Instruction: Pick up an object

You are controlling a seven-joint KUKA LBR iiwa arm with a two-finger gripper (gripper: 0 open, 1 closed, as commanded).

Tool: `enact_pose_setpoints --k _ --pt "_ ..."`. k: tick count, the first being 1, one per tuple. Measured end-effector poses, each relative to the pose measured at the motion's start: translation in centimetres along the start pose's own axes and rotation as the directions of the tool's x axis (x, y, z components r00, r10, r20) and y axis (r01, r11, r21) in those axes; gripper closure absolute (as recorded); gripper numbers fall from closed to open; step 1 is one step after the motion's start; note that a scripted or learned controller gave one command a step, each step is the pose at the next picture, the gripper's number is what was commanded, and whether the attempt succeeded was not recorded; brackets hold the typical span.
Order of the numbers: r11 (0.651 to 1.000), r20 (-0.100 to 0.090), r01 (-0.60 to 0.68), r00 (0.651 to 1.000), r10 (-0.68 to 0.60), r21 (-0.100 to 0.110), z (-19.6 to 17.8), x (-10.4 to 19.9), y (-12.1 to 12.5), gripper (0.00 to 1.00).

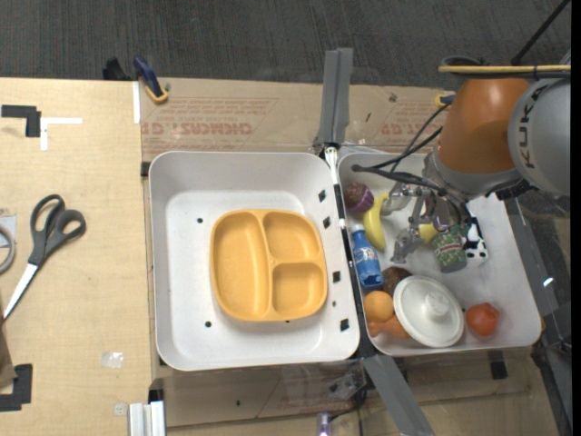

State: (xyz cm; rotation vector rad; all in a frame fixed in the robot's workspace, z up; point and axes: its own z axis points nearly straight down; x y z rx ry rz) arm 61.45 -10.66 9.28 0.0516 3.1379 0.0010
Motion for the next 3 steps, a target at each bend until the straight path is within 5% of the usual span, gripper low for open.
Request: enact_pose_setpoints --k 1,2,3 --pt "0.997 0.003 -0.074 0.997 0.074 0.002 -2.4 0.1 -8.3 0.0" --pt "0.994 0.003 -0.108 0.994 0.108 0.0 -0.2 -0.1 -8.6 0.0" --pt "0.946 0.003 -0.323 0.946 0.323 0.0 0.0 4.0 -3.7 0.0"
